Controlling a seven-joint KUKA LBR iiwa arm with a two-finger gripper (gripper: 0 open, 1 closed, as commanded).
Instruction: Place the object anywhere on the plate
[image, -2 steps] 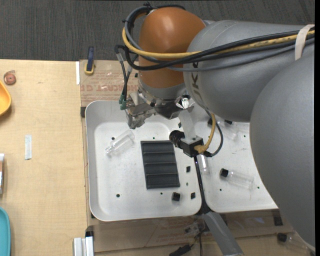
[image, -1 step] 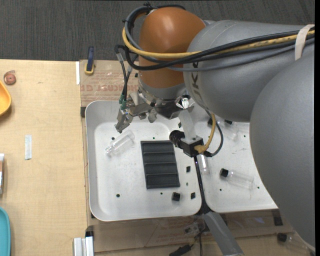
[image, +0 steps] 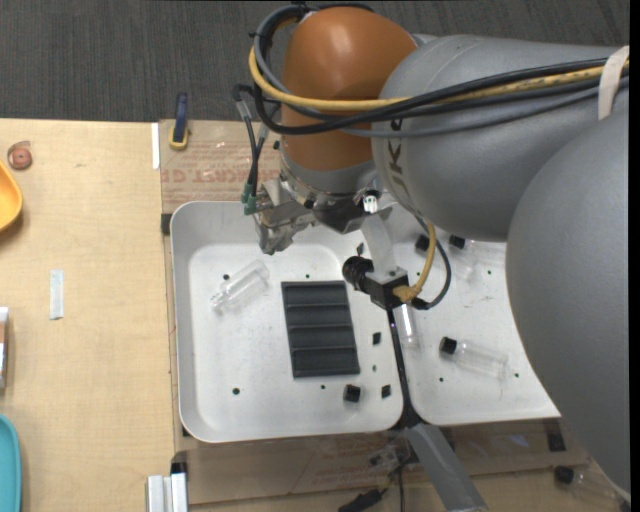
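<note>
Pincer (image: 274, 238) sits low over the back of the left bin (image: 190, 400), under the orange wrist band. Spread or pressed together: can't tell from this angle. Nothing visibly pinched.

Clear vial (image: 240, 288): lying flat on the bin floor, just below-left of the pincer, not touching it. Long axis runs diagonal, the near end pointing away from the pincer to the lower left, the far end pointing up-right toward it. Can't tell which end is the cap.

Black ribbed plate (image: 320, 328): flat, below the pincer and slightly right. Long axis runs front-to-back, ribs across it. Apart from the vial, bare white floor between them.

Room: the vial has open floor on all sides and is clear of the left wall. Left of the plate is the widest open patch. Right of the plate is tight, with a cable (image: 400, 345) along the seam between the 2 bins and small black cubes (image: 351, 393) near the plate's front corner.

Second vial (image: 475, 355), black-capped, lies in the right bin (image: 500, 405), well right of and below the pincer.

Writing: reddish print on the cardboard strip (image: 215, 165) behind the bin, up-left of the pincer, not readable.
</note>
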